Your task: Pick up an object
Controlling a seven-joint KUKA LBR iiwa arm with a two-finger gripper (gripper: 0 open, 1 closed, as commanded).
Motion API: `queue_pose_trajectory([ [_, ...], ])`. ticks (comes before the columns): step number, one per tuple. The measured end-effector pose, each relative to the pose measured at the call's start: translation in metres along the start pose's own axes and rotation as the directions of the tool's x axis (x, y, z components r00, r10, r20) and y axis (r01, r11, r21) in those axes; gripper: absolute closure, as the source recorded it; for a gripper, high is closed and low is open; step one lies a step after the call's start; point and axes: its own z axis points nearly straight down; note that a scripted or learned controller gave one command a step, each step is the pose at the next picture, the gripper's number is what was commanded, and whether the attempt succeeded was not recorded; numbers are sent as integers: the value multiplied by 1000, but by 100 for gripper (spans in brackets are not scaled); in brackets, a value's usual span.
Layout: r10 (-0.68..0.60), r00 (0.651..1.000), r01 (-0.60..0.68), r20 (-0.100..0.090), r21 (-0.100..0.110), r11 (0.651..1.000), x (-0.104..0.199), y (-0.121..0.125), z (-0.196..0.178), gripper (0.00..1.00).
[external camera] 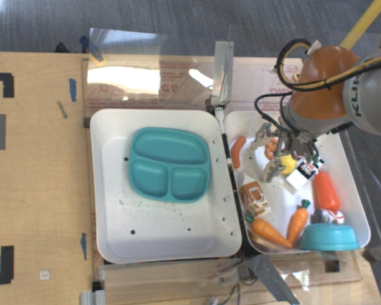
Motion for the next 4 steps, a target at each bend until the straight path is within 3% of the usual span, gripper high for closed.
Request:
queue_pose_trajectory([
  [1, 28, 1000, -28, -2, -1, 1000, 37, -26, -1, 0],
  [3, 258, 966, -258, -1, 0, 966, 24, -16, -1, 0],
  [4, 119, 993, -119, -2, -1, 993, -12, -36, 1, 0],
])
